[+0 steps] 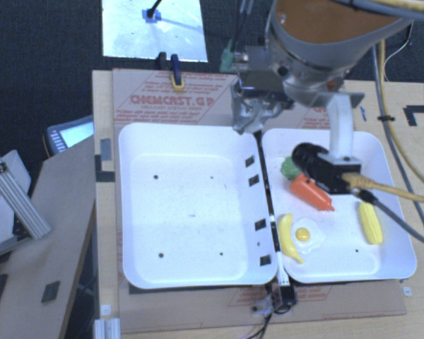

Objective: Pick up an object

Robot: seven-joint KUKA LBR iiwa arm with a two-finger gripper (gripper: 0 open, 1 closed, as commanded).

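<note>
The arm (339, 20) is cut off by the top edge. Its gripper (251, 119) is blurred, so its state is unclear. A black device (325, 167) hides part of the green item (290, 167) and the carrot (311, 191).

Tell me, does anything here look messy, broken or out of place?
Nothing looks spilled or broken. The toy foods, a carrot, banana, fried egg, corn cob and something green, all lie inside the right bin. The gripper hangs over the bins' far edge.

Robot lab: bench (410, 140), 2 bins (184, 136)
</note>
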